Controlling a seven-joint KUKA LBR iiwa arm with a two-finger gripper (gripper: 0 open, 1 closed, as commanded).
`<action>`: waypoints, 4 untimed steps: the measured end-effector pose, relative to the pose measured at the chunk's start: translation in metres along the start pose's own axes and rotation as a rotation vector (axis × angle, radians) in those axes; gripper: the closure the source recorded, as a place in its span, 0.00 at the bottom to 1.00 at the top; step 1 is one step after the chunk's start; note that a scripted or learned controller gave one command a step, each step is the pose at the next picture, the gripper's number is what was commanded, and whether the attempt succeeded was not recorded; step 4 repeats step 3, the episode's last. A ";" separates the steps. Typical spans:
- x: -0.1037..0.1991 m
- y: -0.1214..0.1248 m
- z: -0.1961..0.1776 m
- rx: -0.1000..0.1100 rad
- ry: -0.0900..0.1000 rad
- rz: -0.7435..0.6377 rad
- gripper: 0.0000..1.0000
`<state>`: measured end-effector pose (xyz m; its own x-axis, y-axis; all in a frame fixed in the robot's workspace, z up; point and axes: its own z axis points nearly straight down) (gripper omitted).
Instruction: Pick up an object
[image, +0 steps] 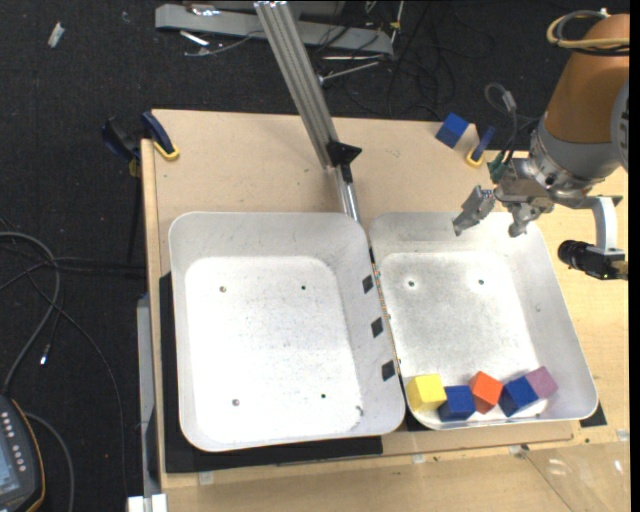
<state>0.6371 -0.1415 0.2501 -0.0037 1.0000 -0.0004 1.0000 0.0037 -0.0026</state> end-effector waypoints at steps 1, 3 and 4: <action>0.050 -0.068 0.051 0.008 0.004 -0.001 0.00; 0.021 -0.096 0.120 -0.005 0.000 0.006 1.00; 0.021 -0.096 0.120 -0.005 0.000 0.006 1.00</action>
